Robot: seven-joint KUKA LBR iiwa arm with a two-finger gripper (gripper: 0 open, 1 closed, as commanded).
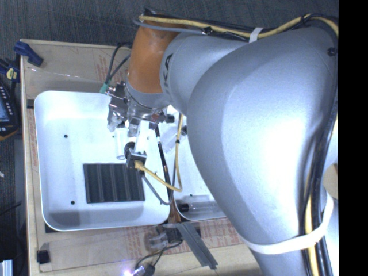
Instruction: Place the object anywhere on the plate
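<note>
arm over the left bin, no object or plate to be made out

we see the grey robot arm with the orange band [241,125] reaching in from the right and bending down over the shallow white plastic bin on the left [57,154], its bulk covering most of the second white bin beside it [198,209]. the wrist hardware of the gripper [129,122] hangs above the left bin's floor, just above the dark ribbed rectangular grate [112,183] that lies flat in that bin. whether the jaws are spread or pressed together we cannot tell; the wrist and its fittings hide them.

the object the task names we cannot pick out, and no plate is plain to us either; the arm may be hiding both. yellow and black cables [164,177] loop from the wrist down past the grate's right end, slack enough, we judge, to let the wrist turn freely. the pale wooden bench [86,246] carries both bins side by side, likely so one reach serves either. we judge the task not yet shown as done.
</note>
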